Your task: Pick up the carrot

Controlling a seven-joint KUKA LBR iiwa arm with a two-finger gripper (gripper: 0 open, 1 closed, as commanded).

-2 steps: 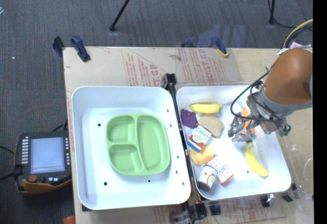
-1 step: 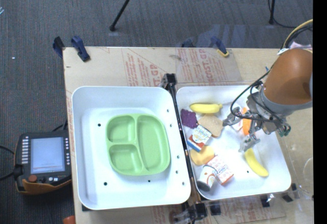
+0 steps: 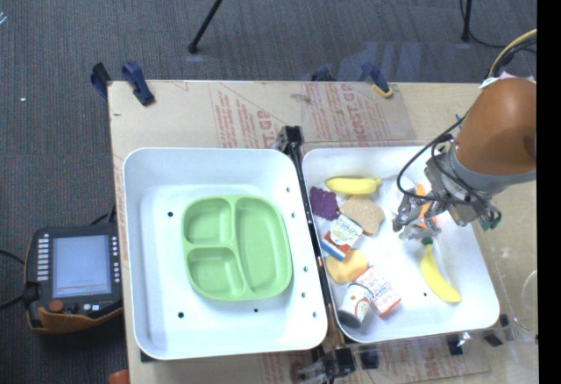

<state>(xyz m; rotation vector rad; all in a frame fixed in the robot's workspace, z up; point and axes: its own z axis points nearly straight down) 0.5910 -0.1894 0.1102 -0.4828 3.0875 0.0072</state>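
We find the gripper point(image 3: 421, 220) low in the right bin point(image 3: 486, 308), over the carrot point(image 3: 427, 209), whose orange shows amid its fingers, presumably for the pick; we cannot tell whether they clamp it.

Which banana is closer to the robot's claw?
The banana lying lower right in the right bin, just below the gripper. The other banana lies farther off, by the bin's top edge.

Cardboard-topped bench point(image 3: 237, 115), two white bins side by side: right bin point(image 3: 478, 308) under the gripper point(image 3: 419, 224), left bin point(image 3: 149, 198) well apart leftward
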